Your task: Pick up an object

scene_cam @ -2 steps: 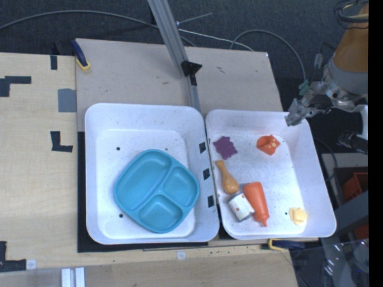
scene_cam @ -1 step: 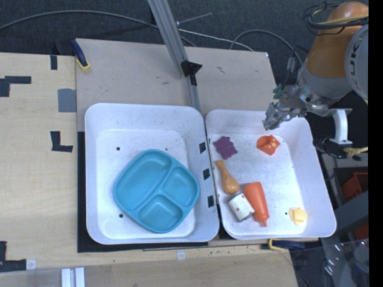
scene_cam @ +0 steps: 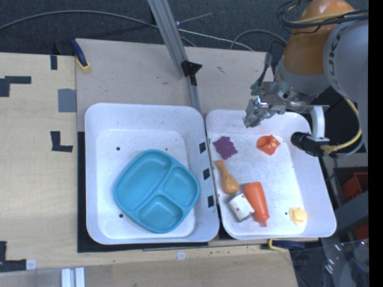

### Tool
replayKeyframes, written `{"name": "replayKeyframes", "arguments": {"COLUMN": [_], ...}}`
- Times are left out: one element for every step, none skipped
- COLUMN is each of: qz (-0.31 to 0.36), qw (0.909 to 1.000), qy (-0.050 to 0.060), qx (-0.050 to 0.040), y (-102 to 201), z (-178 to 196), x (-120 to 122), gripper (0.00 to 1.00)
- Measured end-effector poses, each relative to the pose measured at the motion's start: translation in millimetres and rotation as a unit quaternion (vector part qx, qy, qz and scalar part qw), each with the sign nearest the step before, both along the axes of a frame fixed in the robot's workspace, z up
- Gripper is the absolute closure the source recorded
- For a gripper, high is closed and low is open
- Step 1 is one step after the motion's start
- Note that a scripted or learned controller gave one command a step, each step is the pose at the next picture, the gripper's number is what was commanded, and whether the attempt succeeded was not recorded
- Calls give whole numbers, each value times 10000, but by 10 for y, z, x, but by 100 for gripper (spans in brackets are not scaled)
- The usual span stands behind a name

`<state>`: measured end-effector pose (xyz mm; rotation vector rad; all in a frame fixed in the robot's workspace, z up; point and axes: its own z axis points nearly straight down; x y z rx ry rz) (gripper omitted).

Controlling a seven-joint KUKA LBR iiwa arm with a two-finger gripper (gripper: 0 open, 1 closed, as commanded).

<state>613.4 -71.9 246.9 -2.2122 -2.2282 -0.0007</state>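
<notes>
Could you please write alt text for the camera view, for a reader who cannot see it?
The gripper of a grey-and-orange arm hovers over the far edge of the right bin, which holds a purple piece, a red-orange toy, a carrot, a tan bottle-shaped toy, a small white block and a yellow piece. The left bin holds a blue divided plate.

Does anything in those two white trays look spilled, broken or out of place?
Nothing stands out. The blue divided plate lies flat in the left bin. In the right bin, the purple piece, red piece, carrot and yellow piece lie loosely scattered, all inside it.
</notes>
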Motion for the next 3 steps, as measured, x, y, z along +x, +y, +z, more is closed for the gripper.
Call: {"name": "replayKeyframes", "arguments": {"qz": [3,-2,-1], "qw": [10000,10000,10000], "qy": [2,4,14], "qx": [1,-5,-3], "y": [583,1107,1641], "z": [-26,-113,-252], "x": [70,111,26], "gripper": [100,100,100]}}
